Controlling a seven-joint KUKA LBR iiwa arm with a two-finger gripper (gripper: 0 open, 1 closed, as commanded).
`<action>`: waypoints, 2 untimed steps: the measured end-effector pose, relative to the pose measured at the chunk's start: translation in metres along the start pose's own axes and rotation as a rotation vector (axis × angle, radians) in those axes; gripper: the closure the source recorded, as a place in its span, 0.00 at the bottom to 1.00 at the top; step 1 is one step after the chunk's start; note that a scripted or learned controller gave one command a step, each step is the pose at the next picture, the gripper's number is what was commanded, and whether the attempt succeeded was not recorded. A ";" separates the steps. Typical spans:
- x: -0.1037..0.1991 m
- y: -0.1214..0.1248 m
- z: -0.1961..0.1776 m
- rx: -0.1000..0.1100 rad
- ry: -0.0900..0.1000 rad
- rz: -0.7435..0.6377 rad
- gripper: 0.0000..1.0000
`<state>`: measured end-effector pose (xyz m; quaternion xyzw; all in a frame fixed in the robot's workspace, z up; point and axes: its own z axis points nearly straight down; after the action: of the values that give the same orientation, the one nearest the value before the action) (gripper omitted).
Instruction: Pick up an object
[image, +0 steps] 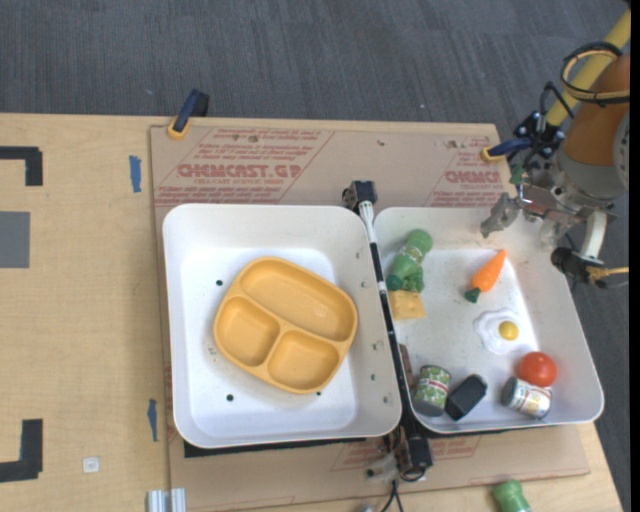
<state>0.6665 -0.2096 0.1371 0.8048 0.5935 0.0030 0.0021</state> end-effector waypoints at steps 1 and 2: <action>0.001 -0.001 0.001 -0.013 -0.003 -0.122 0.00; 0.000 -0.003 0.002 -0.010 -0.004 -0.159 0.00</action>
<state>0.6640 -0.2091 0.1353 0.7551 0.6556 0.0040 0.0076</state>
